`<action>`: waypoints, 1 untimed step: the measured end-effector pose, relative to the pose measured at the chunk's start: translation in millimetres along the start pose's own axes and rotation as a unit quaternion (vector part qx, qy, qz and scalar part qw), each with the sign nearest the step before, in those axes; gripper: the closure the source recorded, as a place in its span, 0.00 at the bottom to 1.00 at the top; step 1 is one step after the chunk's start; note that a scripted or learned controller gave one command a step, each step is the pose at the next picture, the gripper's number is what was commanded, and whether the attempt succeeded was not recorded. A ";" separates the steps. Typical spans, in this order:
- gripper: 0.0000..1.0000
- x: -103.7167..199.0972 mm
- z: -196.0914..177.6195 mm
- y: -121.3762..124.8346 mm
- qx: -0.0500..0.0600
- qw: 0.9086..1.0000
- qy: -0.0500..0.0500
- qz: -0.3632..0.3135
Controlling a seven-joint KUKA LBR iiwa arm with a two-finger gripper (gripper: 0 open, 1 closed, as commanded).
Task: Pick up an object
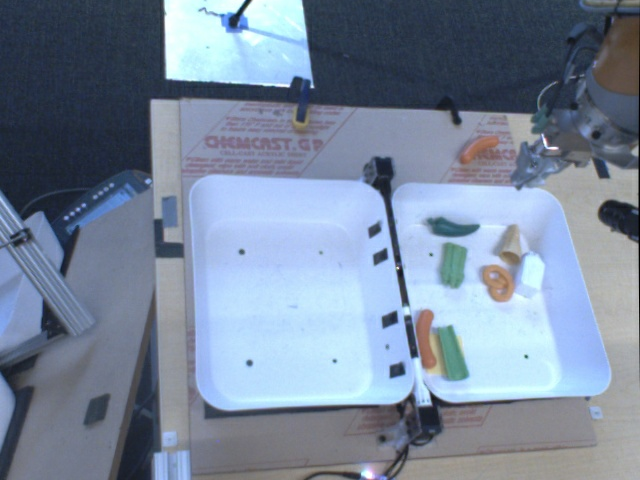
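camera view:
claw: the claw hangs at the far right of the scene, over the far rim of the right bin; whether it is spread or closed cannot be told, and nothing is seen in it.
key relation: every pickable thing inside the bin lies nearer and to the left of the claw, so the coming move would probably be a reach down and inward.
closest candidates: a tan cone piece and a white block sit nearest the claw, by the bin's right side; the orange ring touches or nearly touches the white block.
long axes: the dark green pepper lies left to right; the light green stick runs far to near.
near group: a red-orange sausage shape and a green block lie side by side near the bin's left wall, both running far to near, well apart from the claw.
outside the bins: an orange carrot-like piece rests on the worktop just left of the claw, beyond the far rim.
left bin: the left bin shows bare white floor with small dark dots.
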State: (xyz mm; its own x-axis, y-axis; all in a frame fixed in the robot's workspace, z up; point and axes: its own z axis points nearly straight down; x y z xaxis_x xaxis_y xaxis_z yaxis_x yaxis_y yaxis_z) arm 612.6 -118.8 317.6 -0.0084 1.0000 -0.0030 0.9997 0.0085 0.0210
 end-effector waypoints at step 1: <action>1.00 43.8 122.5 -17.6 0.015 1.000 0.003 0.000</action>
State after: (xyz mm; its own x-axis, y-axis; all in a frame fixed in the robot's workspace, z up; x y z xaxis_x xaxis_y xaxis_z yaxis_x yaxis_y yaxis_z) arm 597.3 -75.5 194.6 -0.0075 1.0000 0.0036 0.9999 0.0076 -0.0098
